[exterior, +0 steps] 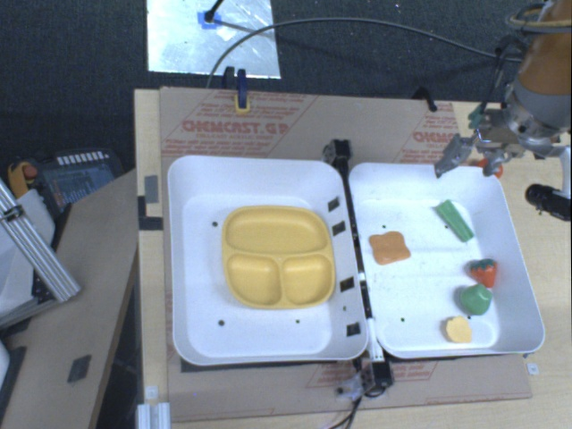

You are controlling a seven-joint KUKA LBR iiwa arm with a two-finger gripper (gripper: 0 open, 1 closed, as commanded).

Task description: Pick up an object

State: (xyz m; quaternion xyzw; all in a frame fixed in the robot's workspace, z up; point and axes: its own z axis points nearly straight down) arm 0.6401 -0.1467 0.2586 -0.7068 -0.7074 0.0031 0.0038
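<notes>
The right bin holds several small items. An orange flat piece lies near its left side. A green stick sits at the upper right. Below that, along the right side, are a red and orange piece, a green lump and a yellow piece. My gripper hangs above the bin's far right corner, up and right of the green stick. It is open, fingers spread, with nothing between them.
The left bin holds a yellow divided plate. A black divider with clips runs between the bins. A cable arcs over the back of the bench. A metal rail lies off the bench's left side.
</notes>
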